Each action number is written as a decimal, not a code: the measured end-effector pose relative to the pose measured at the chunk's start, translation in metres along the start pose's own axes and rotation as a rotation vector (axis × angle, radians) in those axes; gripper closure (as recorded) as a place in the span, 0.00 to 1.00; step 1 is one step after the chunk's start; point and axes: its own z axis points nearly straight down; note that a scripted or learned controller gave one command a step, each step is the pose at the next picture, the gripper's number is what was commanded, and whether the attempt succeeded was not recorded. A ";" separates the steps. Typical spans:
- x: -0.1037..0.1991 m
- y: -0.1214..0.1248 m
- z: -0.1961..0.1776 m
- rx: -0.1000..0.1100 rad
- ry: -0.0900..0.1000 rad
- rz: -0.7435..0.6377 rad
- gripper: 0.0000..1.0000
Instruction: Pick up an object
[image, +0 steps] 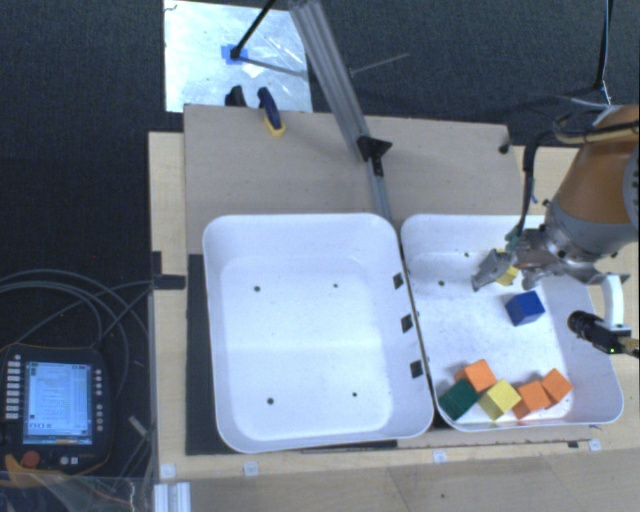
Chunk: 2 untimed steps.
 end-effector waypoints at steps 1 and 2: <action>0.010 -0.002 0.049 0.000 0.000 -0.001 0.00; 0.010 -0.001 0.064 -0.003 -0.001 0.000 0.00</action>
